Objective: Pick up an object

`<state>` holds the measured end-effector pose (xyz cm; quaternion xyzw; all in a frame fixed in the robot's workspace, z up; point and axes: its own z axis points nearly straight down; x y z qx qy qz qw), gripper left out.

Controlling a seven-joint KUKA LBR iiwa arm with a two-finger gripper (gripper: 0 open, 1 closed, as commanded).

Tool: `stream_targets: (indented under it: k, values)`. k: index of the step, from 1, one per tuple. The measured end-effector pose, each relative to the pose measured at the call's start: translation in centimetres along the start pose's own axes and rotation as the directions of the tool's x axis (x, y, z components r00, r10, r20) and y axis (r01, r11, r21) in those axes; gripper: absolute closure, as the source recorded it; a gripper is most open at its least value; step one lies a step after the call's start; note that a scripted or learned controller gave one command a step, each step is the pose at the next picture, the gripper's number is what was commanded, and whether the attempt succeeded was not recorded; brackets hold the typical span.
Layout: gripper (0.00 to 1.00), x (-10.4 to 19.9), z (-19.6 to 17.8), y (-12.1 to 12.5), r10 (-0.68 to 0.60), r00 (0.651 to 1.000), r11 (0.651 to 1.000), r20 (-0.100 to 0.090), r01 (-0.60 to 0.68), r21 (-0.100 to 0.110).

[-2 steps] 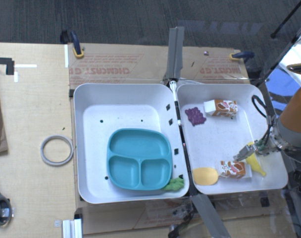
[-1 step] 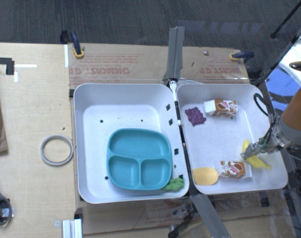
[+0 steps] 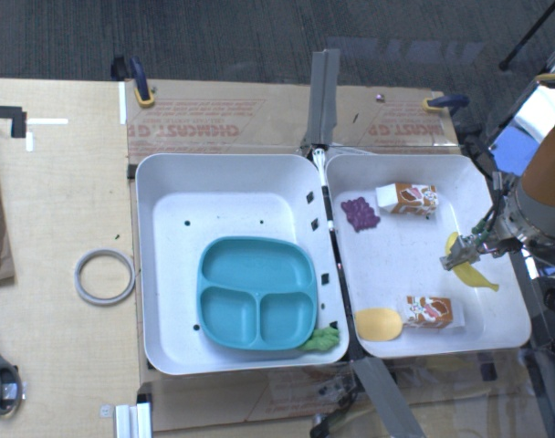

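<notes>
My gripper [image 3: 460, 255] hangs low over the right side of the right bin [image 3: 414, 340], reaching in from the right. It sits directly over a yellow banana [image 3: 479, 279], whose upper end is partly hidden behind it. A purple bunch of grapes [image 3: 360, 213] and a small orange-and-white carton [image 3: 407, 198] lie at the far side of the same bin. A second carton [image 3: 430, 311] and a yellow rounded fruit [image 3: 379, 324] lie near the front wall.
The left bin [image 3: 168, 199] holds a teal divided plate [image 3: 256, 292] with a green leafy item [image 3: 322, 339] at its front right corner. A grey ring [image 3: 105, 276] and scissors [image 3: 1, 381] lie on the bench to the left.
</notes>
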<state>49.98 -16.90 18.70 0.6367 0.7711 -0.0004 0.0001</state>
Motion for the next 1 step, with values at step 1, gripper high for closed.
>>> stream_targets:
  k: [1]
  values:
    - [1.00, -0.01, -10.17, 0.59, 0.019, 1.000, 1.000, 0.001, -0.019, 0.000]
